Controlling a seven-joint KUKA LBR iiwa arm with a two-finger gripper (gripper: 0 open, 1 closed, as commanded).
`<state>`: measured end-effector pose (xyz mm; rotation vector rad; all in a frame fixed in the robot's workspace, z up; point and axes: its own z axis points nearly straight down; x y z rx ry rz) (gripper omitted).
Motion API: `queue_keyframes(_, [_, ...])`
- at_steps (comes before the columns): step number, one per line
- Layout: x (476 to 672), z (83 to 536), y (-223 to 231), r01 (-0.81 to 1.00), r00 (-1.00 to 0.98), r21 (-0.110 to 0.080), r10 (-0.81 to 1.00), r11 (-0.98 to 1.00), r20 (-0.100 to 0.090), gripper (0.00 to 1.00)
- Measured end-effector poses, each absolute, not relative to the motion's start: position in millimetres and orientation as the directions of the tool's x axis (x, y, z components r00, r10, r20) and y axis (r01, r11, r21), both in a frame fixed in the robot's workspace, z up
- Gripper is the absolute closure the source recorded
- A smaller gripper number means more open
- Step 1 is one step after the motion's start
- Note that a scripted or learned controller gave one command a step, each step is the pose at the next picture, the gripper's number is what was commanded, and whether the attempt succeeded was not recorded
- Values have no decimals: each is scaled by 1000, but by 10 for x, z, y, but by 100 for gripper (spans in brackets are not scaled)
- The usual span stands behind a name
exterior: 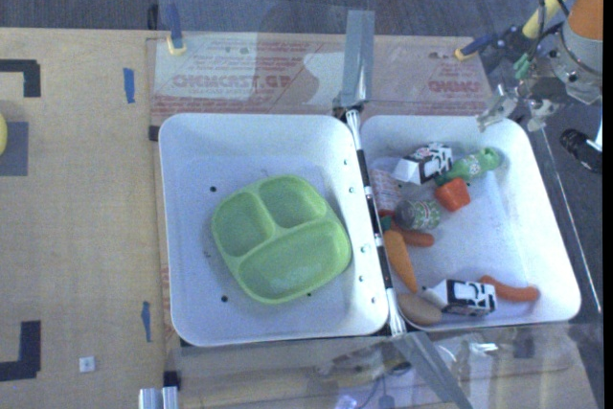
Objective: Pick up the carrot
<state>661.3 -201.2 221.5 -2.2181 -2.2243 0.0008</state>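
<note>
near edge: a clear sheet [450, 369] lies along the bottom of the bench, below both bins, with blurred shapes under it that cannot be made out.
carrot: the carrot [399, 261] lies in the right bin [546, 206], close against the wall it shares with the left bin, slim and orange, running from upper left to lower right.
carrot's neighbours: its lower tip meets a tan rounded piece [419, 306] at the bin's bottom corner; a short reddish piece [418, 238] lies just beside its upper end.
second orange piece: another long orange piece [510, 290] lies near the bin's lower right, beside a black-and-white carton [467, 296]; whether it is also a carrot is hard to tell.
upper cluster: a second black-and-white carton [424, 163], a green item [474, 164], a small orange-red block [454, 194] and a mottled round item [420, 213] crowd together near the top of the right bin; their outlines run into one another.
left bin: the left bin [192, 148] holds a green divided plate [280, 238], tilted a little in the view.
gripper: the gripper [514, 102] sits above the right bin's upper right corner, well apart from the carrot, touching none of the toys.
jaws: too small and cluttered with cables to tell whether they are parted or closed; nothing can be seen between them.
arm: the arm [584, 24] is cut off by the right edge of the view, with an orange band showing at the top.
bench: the tan bench [77, 235] carries blue tape bits and black corner marks at left.
</note>
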Motion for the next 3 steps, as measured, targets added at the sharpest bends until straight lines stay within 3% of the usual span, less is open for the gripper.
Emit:
queue_keyframes(1, [6669, 975, -2102, 999, 36, -3, 999, -36, 11, 0])
queue_keyframes(2, [6702, 874, -2012, 911, 413, -8, 911, -413, 8, 0])
queue_keyframes(3, [6665, 849, -1866, 885, 466, -4, 885, -466, -3, 0])
